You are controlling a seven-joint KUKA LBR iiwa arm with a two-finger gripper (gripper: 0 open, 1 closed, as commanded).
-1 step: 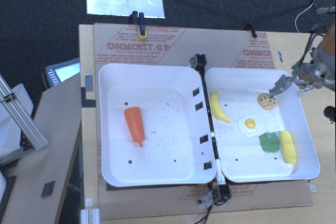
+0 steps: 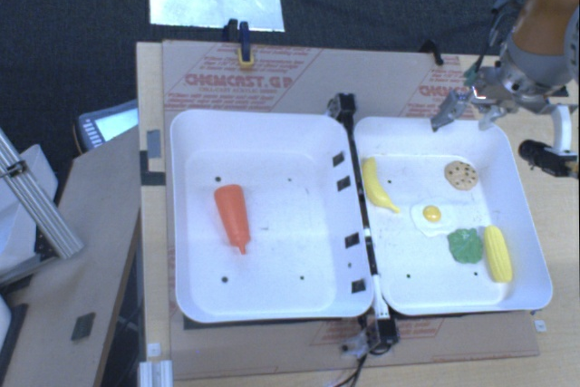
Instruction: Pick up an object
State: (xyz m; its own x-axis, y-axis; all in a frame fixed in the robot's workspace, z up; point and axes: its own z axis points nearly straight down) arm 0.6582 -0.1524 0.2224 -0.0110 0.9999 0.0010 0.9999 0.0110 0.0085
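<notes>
Four toys crowd your right bin [image 2: 521, 195]: banana [image 2: 377, 186], cookie [image 2: 460, 174], fried egg [image 2: 432, 216], corn [image 2: 497, 253]. Your gripper [image 2: 471, 109] hovers above its far rim; jaws' spread I cannot tell. Descending there risks striking the rim.

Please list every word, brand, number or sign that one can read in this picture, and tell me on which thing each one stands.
"CHEMCAST G P", as far as it reads, in red on the brown board behind the left bin; the last letters are blurred.
Red print on the same board behind the right bin, at: too blurred to read.
Red print on the board's front edge: too blurred to read.
</notes>
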